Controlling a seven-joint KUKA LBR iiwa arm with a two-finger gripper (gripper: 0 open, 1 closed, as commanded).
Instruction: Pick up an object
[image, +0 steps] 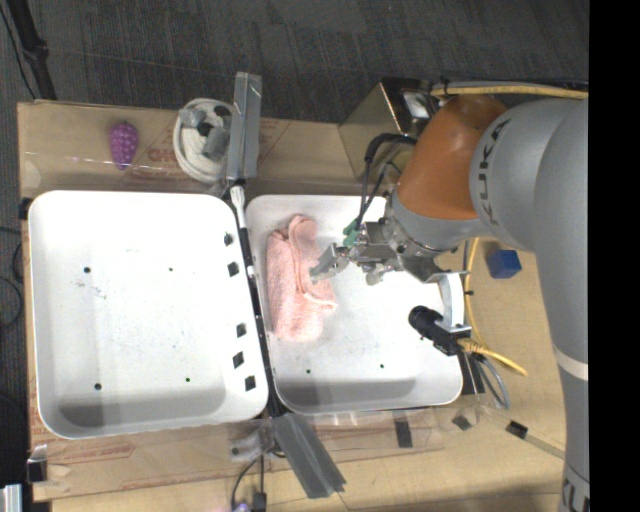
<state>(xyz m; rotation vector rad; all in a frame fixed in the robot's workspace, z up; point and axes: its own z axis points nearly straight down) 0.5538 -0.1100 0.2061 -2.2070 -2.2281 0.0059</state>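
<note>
— Where is the cloth?

— From the camera above, the pink cloth (293, 278) lies bunched in a long heap in the right bin (400, 372), hard against that bin's left wall.

— And the arm?

— The grey arm (520, 170) reaches in from the right, its orange band (452, 160) above the wrist. The gripper (327, 264) hangs over the right bin, its tip at the cloth's right edge — just beside the folds, perhaps touching.

— Are the fingers open?

— I cannot tell; they are too small and dark against the wrist. No cloth shows between them.

— Anything else?

— The left bin (60, 300) sits alongside. On the desk (70, 150) behind it lie a purple object (123, 142) and a white coil (203, 135).
</note>
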